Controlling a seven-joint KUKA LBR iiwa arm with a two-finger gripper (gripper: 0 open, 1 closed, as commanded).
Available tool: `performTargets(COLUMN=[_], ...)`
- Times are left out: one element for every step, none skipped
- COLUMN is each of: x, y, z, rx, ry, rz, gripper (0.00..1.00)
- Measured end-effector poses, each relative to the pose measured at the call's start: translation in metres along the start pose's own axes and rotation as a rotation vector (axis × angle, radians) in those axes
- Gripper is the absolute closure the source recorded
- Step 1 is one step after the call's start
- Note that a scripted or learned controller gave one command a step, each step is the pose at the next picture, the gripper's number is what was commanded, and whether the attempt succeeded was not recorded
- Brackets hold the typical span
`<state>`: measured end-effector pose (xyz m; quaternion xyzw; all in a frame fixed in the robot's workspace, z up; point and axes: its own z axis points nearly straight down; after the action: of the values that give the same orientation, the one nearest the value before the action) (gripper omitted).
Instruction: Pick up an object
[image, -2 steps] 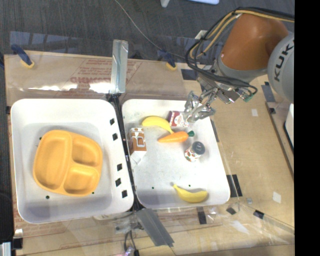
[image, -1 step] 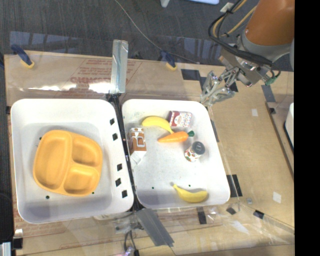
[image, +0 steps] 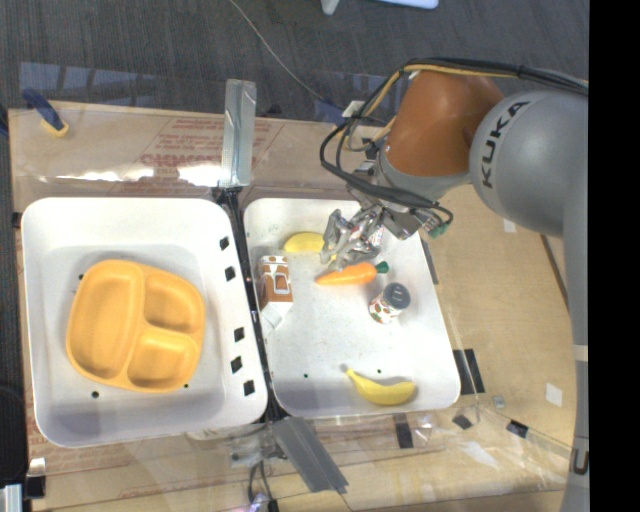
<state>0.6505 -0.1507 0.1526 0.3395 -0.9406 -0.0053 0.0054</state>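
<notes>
My gripper (image: 345, 243) hangs low over the back of the right bin (image: 330, 345), under the orange wrist band. Its metal fingers point down-left, just above an orange carrot (image: 346, 275) and right of a yellow lemon (image: 303, 243). Nothing shows between the fingers. A brown and white carton (image: 276, 279) lies near the bin's left wall. A small bottle with a dark cap (image: 388, 302) lies right of the carrot. A yellow banana (image: 381, 388) rests near the front wall.
The left bin (image: 50, 240) holds a yellow divided plate (image: 135, 324). A metal divider strip (image: 238, 135) stands at the back between the bins. Cables loop above the wrist. Brown cardboard surrounds both bins.
</notes>
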Motion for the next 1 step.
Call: performTargets(x=[0.0367], y=[-0.0012], z=[0.0582], rx=[0.022], ry=[-0.007], rz=[-0.483], gripper=[1.0])
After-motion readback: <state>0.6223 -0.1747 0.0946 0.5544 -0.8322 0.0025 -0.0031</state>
